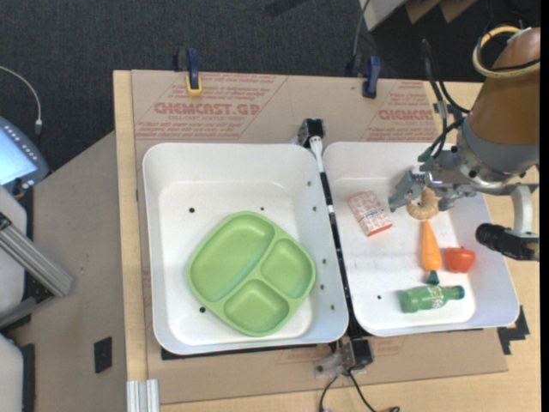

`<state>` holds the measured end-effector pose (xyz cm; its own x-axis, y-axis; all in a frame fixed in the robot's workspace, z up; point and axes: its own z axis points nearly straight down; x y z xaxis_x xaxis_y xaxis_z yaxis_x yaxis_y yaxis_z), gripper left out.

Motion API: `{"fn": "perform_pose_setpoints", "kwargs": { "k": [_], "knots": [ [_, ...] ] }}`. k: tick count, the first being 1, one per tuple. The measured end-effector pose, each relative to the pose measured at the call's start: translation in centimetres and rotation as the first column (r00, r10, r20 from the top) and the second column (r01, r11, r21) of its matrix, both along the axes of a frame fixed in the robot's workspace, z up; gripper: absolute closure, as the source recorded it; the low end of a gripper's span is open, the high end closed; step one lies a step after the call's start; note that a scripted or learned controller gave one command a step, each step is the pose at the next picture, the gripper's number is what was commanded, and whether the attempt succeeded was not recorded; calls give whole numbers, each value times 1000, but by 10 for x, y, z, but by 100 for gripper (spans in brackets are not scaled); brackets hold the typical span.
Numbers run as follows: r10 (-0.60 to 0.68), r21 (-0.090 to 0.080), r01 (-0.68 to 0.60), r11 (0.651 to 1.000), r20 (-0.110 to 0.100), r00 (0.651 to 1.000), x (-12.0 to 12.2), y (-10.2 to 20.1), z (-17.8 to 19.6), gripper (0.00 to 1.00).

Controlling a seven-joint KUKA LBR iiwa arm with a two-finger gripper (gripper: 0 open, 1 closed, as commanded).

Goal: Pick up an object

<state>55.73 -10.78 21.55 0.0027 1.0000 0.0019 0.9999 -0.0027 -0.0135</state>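
— What else is out there?
— A cardboard sheet printed in red. Two blue clamps pin its far edge, one clamp at eleven o'clock, the other clamp at one.
— And at nine?
— A lit screen.

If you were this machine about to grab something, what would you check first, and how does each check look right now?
1. Things to pick lie in the right bin: ok; carrot, green bottle, red piece, small box.
2. Gripper over that bin: ok.
3. Nothing already held: cannot tell; a tan object sits right at the gripper.
4. Target stands apart: not ok for the carrot, the red piece is against it; ok for the small box.
5. Green tray out of the way: ok, left bin.
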Motion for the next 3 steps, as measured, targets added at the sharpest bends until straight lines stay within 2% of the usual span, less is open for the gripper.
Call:
{"fn": "perform_pose_setpoints", "kwargs": {
  "k": [1, 3],
  "knots": [
    [3, -1, -3, 1000, 13, 1000, 3, 0, 6, 0],
    [3, 0, -3, 1000, 5, 1000, 4, 15, -108, 0]
  ]
}}
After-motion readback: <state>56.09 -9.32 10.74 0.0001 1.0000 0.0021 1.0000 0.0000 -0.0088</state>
